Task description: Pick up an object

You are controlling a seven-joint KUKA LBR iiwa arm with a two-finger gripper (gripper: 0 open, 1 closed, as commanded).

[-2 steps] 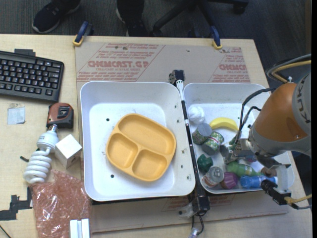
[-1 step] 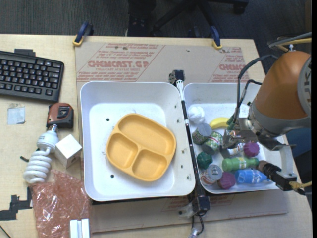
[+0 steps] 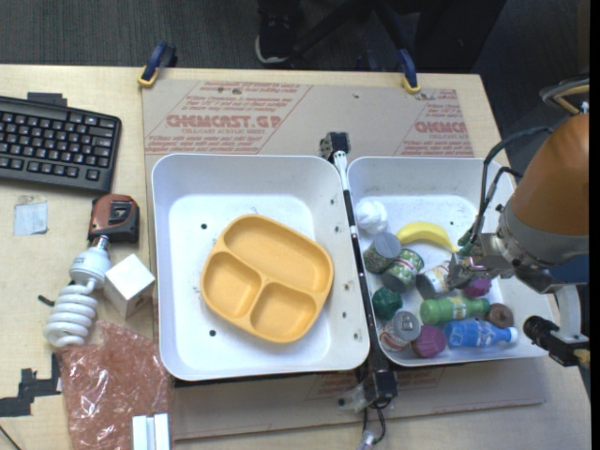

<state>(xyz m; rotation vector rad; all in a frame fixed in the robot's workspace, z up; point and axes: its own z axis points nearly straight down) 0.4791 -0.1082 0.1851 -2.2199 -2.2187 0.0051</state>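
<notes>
Cardboard sheet [image 3: 309,111] under both bins, printed in red "CHEMCAST G.P" at the left and "CHEMCAST" at the right; smaller lines beneath unreadable. Blue-and-yellow clamps [image 3: 155,64] pin its far corners.

Left bin [image 3: 173,279]: one yellow divided plate [image 3: 267,277], three compartments, lying flat near the centre.

Right bin [image 3: 412,172]: a cluster of small objects. White item [image 3: 371,216] at the far left corner of the cluster; yellow banana [image 3: 425,235] beside it; small tin with a green-and-red label [image 3: 404,267], writing too small to read; dark green piece [image 3: 386,301]; round grey lid [image 3: 406,325]; magenta object [image 3: 430,341]; green bottle [image 3: 454,308] lying on its side; blue bottle [image 3: 476,334] with a white cap, also on its side, label unreadable; purple piece [image 3: 477,287]; brown ring [image 3: 502,315].

Gripper [image 3: 459,272]: low in the right bin, over the cluster, just above the green bottle and beside the purple piece, right of the labelled tin. Whether its fingers are apart or closed cannot be told; nothing is visibly held.

Bench, left of the bins: black keyboard [image 3: 56,143], tape measure [image 3: 114,217], spiral light bulb [image 3: 77,298], white cube [image 3: 129,284], reddish mesh bag [image 3: 108,382].
</notes>
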